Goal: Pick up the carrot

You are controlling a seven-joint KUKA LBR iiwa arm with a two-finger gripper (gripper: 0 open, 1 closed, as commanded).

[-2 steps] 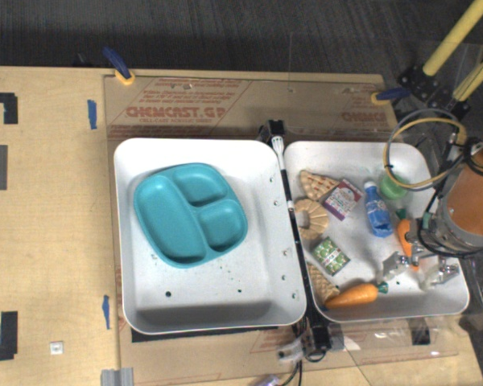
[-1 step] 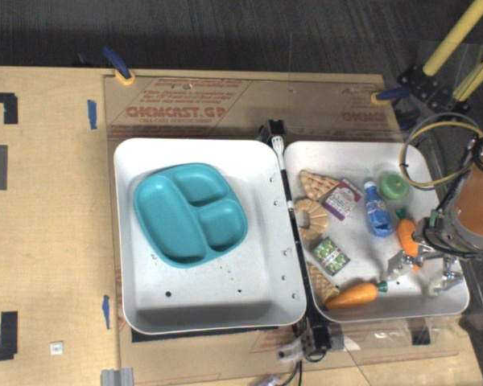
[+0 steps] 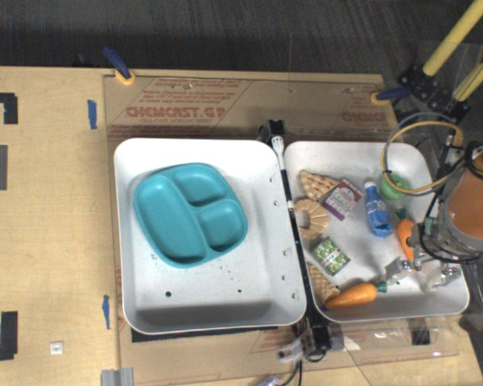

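Two white bins sit side by side. An orange carrot (image 3: 353,295) lies along the near edge of the right bin (image 3: 455,300). The gripper (image 3: 423,268) hangs just right of the carrot, apart from it, fingers spread open and holding nothing. The left bin (image 3: 133,296) carries a teal divided plate (image 3: 191,212).

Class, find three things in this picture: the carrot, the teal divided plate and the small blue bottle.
carrot (image 3: 352,295), camera view, middle of its orange body
teal divided plate (image 3: 165,233), camera view, its outer rim
small blue bottle (image 3: 377,213), camera view, middle of its body
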